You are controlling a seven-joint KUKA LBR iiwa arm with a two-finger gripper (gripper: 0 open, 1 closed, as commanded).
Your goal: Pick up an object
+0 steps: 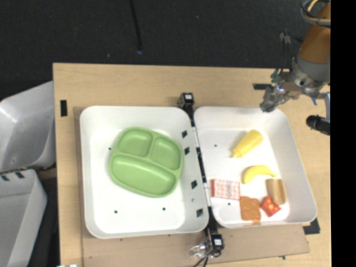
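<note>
The gripper [269,105] hangs over the far rim of the right-hand shallow white plastic bin [295,149], carrying nothing.

Nearest it inside that bin lies the yellow tapered plastic corn-shaped toy [247,143], apart from the yellow banana [257,173] nearer the bin's front.

Best to centre above the corn, align across its narrow width, then descend straight.

I count two white bins: a left bin [89,216] holding one green divided plate [146,161], and a right bin [295,149] holding six items. These are two yellow pieces [246,142] [258,173], one red-and-white packet [226,189], one orange piece [250,208], one tan roll [276,190] and one small red piece [270,206].
</note>
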